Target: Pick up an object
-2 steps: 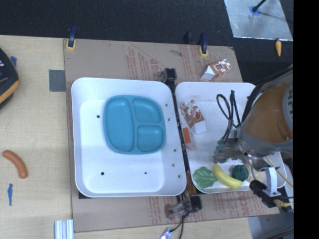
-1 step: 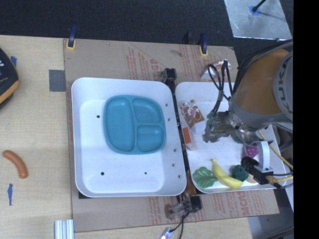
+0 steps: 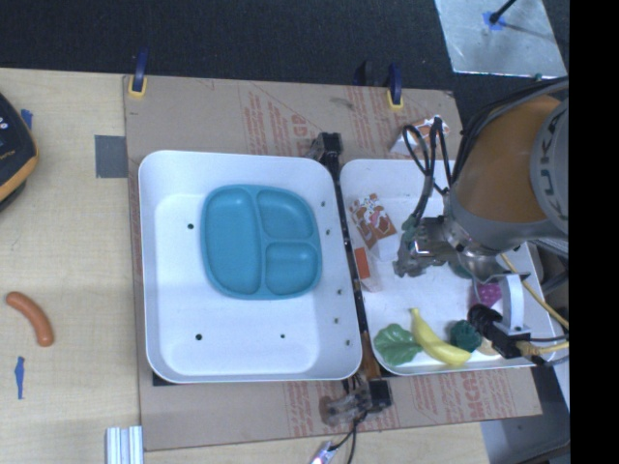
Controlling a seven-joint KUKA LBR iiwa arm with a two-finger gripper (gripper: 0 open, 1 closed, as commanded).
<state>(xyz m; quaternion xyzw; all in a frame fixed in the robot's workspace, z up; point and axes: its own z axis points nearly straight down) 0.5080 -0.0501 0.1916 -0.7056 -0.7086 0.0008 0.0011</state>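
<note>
My gripper hangs over the middle of the right bin, low above its white floor, and I see nothing in it. A red and white packet lies just to its upper left. A small orange-red piece sits by the bin's left wall. Along the front of the bin lie a green leafy piece, a yellow banana and a dark green object. A purple object peeks out from under the arm's wrist.
The left bin holds a blue divided plate. A sausage lies on the wooden bench far left, and a black and yellow device sits at the left edge. Cables loop above the gripper.
</note>
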